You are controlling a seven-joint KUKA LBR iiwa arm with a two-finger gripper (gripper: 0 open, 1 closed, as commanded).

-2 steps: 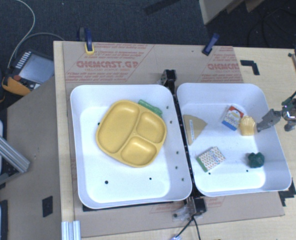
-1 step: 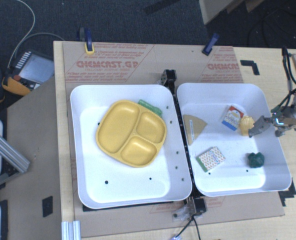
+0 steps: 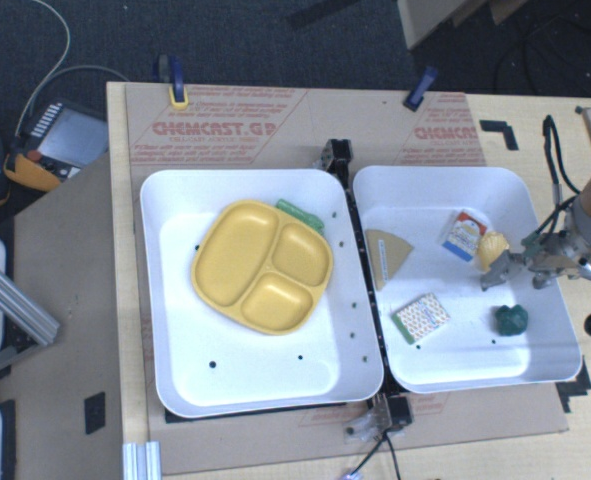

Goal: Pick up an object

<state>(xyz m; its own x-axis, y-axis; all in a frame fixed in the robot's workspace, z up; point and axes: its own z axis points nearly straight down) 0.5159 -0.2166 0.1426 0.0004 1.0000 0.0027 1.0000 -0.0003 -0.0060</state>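
Two white bins sit side by side — the left bin (image 3: pixel 165 298) and the right bin (image 3: pixel 455 368). Left of their shared seam lie two things: one yellow divided plate (image 3: pixel 263 266) and one green item (image 3: pixel 300 214) tucked behind it. Right of the seam lie five — one tan wedge (image 3: pixel 387 253), one patterned packet (image 3: pixel 422 317), one small carton (image 3: pixel 463 236), one yellow lump (image 3: pixel 492 249), perhaps a toy, and one dark green object (image 3: pixel 511 319).

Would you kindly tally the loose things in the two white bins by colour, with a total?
Yellow: 2, the divided plate and small yellow piece
Green: 2, flat green piece and dark green lump
Tan: 1, wedge
Printed packets: 2
Total: 7
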